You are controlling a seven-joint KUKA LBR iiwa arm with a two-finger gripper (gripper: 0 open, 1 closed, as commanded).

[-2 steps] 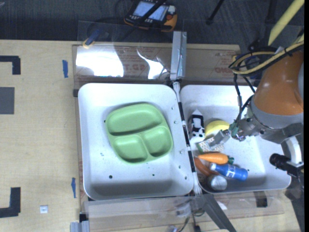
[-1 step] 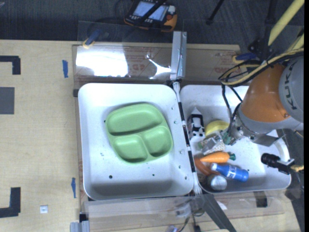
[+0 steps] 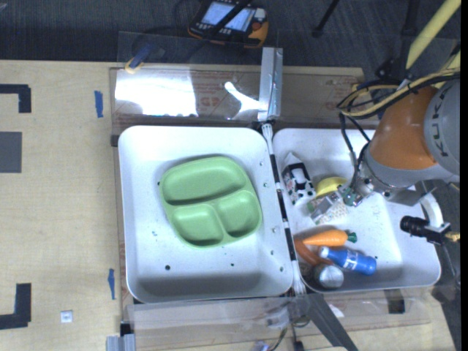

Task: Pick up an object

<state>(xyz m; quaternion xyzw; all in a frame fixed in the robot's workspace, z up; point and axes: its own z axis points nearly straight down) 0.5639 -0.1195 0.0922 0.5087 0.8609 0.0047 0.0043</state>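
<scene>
The end effector (image 3: 349, 194), grip state impossible to tell, hangs over the right bin (image 3: 417, 269) near a yellow object (image 3: 330, 186), where crowded neighbours risk a glancing miss.

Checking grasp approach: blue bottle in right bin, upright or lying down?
Lying down. The blue bottle rests on its side on the right bin floor, just below the carrot.

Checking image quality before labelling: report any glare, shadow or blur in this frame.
Camera view: strong glare washes out the clear panel behind the left bin; soft shadow under the green tray; the small items near the orange carrot look slightly soft; the arm darkens the right bin's far corner.
</scene>
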